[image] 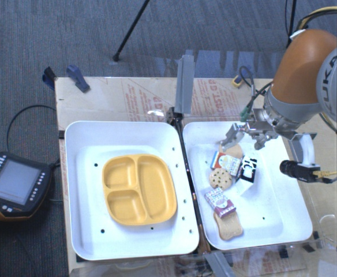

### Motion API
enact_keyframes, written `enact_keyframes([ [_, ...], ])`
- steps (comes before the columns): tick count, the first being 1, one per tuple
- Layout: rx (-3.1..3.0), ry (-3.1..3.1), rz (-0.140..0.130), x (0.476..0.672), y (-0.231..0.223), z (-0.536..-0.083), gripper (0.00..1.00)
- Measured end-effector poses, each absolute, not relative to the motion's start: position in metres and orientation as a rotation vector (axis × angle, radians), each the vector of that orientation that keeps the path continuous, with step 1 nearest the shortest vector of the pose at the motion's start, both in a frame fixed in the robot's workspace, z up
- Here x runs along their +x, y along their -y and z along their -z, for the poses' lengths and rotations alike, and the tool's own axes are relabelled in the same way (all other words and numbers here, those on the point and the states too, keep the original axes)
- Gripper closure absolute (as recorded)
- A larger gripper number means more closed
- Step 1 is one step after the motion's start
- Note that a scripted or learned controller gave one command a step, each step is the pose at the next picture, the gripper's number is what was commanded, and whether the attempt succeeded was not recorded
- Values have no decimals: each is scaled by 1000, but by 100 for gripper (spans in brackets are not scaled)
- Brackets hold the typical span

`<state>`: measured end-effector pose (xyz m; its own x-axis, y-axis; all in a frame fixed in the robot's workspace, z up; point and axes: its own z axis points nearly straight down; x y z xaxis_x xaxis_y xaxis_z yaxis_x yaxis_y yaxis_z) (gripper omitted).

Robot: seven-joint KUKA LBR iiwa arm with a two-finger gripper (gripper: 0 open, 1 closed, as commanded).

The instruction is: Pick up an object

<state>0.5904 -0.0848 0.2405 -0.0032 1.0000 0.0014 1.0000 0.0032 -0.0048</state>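
My gripper (246,138) hangs over the back part of the right bin (284,212), its two fingers spread open and nothing between them. Just below it lie a tan round piece (235,151), a small printed packet (227,164), a black-and-white carton (249,169) and a chocolate-chip cookie (220,179). Closer to the front lie a wrapped snack (218,200) and a slice of toast (229,227). The left bin (82,154) holds a yellow divided plate (138,189).
A grey upright post (184,85) stands behind the seam between the bins. A teach pendant (12,183) lies on the floor at the left. Blue clamps (76,77) sit at the bench's back left corner. The right bin's front right area is bare white.
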Motion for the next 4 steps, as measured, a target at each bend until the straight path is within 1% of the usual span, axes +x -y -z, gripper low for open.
enact_keyframes([
  [1, -2261, 2206, 19, 568, 124, -110, 0],
  [2, -2332, 2142, 21, 604, 110, -103, 0],
  [3, -2344, 2142, 29, 607, 113, -117, 100],
  [4, -2343, 2141, 27, 607, 113, -116, 0],
])
